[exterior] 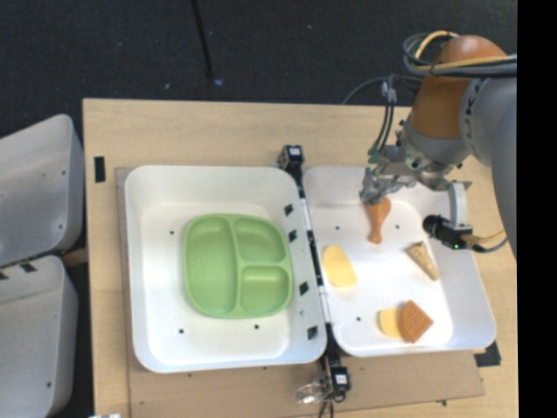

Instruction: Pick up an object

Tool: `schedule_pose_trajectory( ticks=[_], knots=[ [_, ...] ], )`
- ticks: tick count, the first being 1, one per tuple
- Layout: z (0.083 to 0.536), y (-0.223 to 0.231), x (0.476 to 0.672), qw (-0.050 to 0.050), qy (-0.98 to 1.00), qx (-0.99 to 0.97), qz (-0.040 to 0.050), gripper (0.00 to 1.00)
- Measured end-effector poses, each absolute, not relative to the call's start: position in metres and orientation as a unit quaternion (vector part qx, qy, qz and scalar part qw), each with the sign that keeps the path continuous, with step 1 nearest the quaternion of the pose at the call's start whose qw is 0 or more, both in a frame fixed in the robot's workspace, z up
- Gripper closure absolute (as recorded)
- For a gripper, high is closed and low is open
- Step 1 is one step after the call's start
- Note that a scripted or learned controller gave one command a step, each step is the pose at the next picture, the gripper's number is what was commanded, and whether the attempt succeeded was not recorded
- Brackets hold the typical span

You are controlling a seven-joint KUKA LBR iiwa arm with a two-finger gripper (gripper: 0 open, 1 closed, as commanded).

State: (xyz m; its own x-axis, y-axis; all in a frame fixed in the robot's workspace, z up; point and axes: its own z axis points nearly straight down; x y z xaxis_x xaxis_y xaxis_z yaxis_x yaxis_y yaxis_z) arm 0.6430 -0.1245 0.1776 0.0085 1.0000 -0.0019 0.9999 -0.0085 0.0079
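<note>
The fingers [371, 190] are closed on the thick upper end of an orange-brown toy drumstick [378, 220]. It hangs from them with its narrow end pointing down toward the floor of the right bin [365, 299], over the far part of that bin. The grey arm [452, 94] with its orange band rises just behind the fingers and leaves the view to the right. Nearest to the fingers after the drumstick is a tan wedge [425, 260], which lies on the bin floor below and to the right of them, apart from the drumstick's tip. A pale yellow oval piece [339, 266] lies about as far off on the other side, below and to the left of the fingers, close to the bin's left wall. Farther from the fingers, near the front edge of the same bin, an orange-brown square piece [416, 320] lies touching a small yellow round piece [388, 322] on its left. Well away to the left of the fingers, past the wall where the two bins meet, the left bin [157, 216] holds a green divided plate [237, 266] with three compartments, lying flat near its middle. Both bins sit on a light wooden desk [218, 129].
</note>
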Motion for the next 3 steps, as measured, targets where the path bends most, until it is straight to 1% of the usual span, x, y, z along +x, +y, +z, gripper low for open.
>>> schedule_pose_trajectory(
  ticks=[1, 2, 3],
  knots=[
    [0.223, -0.130, 0.644, 0.003, 0.704, 0.710, 0.0017, 1.00],
    [0.252, -0.132, 0.645, 0.002, 0.705, 0.709, 0.0013, 1.00],
    [0.258, -0.090, 0.630, 0.000, 0.709, 0.706, 0.0001, 1.00]
  ],
)
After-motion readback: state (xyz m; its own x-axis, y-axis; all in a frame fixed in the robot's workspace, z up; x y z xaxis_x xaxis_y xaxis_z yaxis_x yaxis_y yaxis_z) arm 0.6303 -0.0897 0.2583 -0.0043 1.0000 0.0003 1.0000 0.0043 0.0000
